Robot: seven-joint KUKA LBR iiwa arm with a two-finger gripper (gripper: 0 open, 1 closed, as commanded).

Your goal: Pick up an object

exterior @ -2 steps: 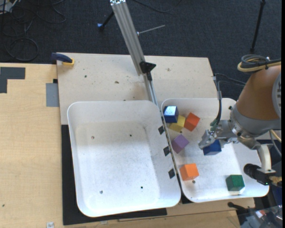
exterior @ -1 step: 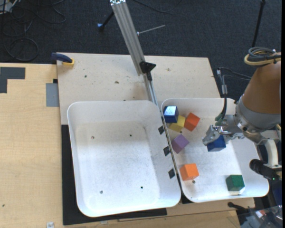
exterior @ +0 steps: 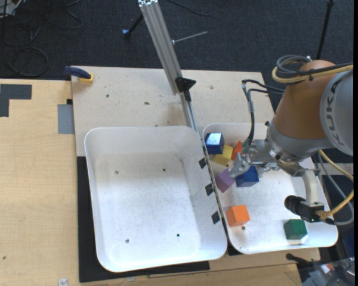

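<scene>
The right bin (exterior: 268,216) holds several blocks. A light blue cube (exterior: 213,141), a yellow block (exterior: 224,155) and a red block (exterior: 237,148) are bunched in its far left corner. A purple block (exterior: 224,180) lies against the left wall, with a dark blue block (exterior: 248,177) beside it. An orange cube (exterior: 238,214) sits nearer the front, and a green cube (exterior: 295,229) is at the front right. My gripper (exterior: 246,161) hangs low among the cluster, just above the dark blue block and beside the red one. The wrist hides its tips.
The left bin (exterior: 90,159) stands next to the right one, their walls joined by black clips (exterior: 209,189). A slanted aluminium bar (exterior: 165,49) rises behind the bins. A blue clamp (exterior: 79,73) lies at the bench's far left. Cables loop around the arm (exterior: 310,109).
</scene>
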